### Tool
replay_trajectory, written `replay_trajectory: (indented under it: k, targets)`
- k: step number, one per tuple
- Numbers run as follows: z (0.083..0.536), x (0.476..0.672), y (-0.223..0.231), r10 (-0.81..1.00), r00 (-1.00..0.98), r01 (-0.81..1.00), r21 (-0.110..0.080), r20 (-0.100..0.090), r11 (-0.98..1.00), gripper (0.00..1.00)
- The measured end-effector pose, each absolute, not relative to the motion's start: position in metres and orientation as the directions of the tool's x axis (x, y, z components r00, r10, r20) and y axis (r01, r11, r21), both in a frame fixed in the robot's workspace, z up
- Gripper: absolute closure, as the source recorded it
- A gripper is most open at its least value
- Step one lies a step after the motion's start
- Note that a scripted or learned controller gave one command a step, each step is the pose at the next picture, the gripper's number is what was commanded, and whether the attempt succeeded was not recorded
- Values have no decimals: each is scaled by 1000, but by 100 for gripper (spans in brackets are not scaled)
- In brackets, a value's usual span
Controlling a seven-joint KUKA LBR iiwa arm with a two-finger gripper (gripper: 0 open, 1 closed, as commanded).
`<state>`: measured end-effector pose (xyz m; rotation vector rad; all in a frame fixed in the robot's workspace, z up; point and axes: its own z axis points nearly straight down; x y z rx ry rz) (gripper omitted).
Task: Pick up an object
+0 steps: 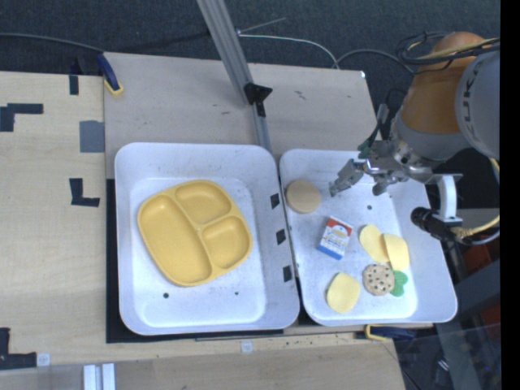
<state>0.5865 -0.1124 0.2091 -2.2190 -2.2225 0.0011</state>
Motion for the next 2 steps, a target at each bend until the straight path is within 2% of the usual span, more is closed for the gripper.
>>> replay_trajectory:
  k: [1,2]
  targets:
    - [286,599,-156,1000,1,1000,8,-4,-1,0]
    - [370,657,-173,1000,-3,1000,10,-4,3,0]
